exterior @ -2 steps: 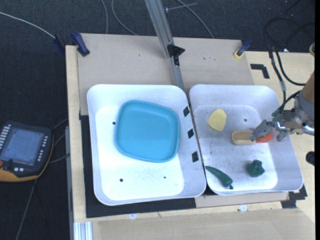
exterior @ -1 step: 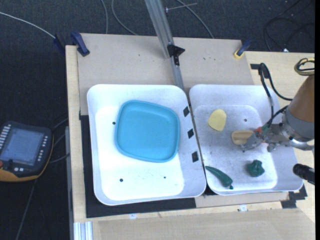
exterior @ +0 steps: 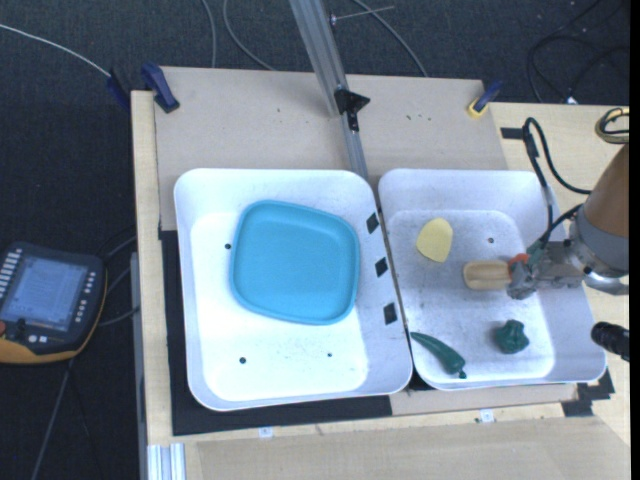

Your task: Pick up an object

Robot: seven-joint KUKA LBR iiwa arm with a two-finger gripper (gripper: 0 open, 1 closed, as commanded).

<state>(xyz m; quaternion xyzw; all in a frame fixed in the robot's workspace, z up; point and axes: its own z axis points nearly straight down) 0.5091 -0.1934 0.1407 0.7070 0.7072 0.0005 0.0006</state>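
Robot lab: teach pendant (exterior: 45, 303), floor cables (exterior: 250, 8).

The gripper (exterior: 522, 276) sits low in the right bin (exterior: 455, 183), touching a tan block (exterior: 487, 275) at its tip. A yellow piece (exterior: 435, 239) lies beyond the block; a green lump (exterior: 512, 337) lies just below the gripper.

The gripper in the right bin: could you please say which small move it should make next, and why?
Probably a short lift. The gripper sits at the right end of the tan wooden cylinder; whether it grips is unclear, and raising it would show that. The yellow disc-like piece lies apart.
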